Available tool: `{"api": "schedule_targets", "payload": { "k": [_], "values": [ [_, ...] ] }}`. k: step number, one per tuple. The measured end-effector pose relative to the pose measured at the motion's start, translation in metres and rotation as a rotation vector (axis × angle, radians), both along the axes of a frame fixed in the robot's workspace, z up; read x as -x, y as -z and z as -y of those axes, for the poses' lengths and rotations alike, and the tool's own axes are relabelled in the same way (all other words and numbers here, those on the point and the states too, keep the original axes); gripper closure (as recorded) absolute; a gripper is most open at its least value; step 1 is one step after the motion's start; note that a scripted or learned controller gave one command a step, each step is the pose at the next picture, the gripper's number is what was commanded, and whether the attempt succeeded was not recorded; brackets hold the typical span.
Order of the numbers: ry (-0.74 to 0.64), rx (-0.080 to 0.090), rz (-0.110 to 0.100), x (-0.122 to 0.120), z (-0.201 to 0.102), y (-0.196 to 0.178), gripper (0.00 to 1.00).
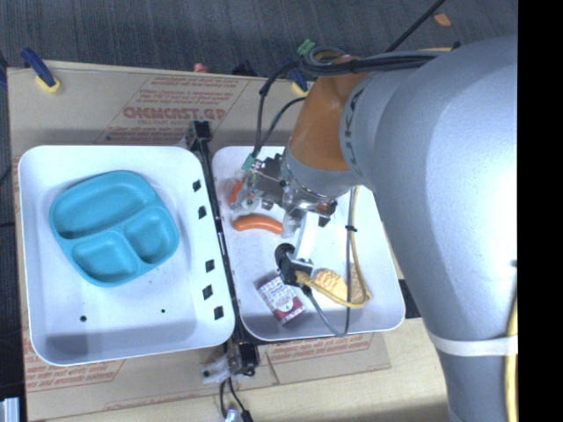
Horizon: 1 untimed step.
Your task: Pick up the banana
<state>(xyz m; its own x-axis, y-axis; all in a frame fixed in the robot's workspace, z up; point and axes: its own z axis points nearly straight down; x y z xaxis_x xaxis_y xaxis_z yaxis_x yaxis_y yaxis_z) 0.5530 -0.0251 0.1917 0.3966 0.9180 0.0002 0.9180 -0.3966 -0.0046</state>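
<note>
In the right bin, a yellow, textured piece that looks like the banana lies near the front, beside the robot's yellow cable. My gripper hangs low over the bin's back left part, well behind the banana and to its left. Two orange pieces lie by the gripper, one just left of it and one just in front of it. The wrist and arm hide the bin's back right part.
A red and white packet lies at the right bin's front, left of the banana. The left bin holds a blue divided plate. The black divider rail runs between the bins.
</note>
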Motion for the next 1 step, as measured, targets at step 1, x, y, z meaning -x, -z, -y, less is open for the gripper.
{"api": "schedule_targets", "payload": {
  "k": [1],
  "values": [
    [-0.357,-0.001,-0.003,0.0778,-0.0916,0.0007,0.00]
  ]
}}
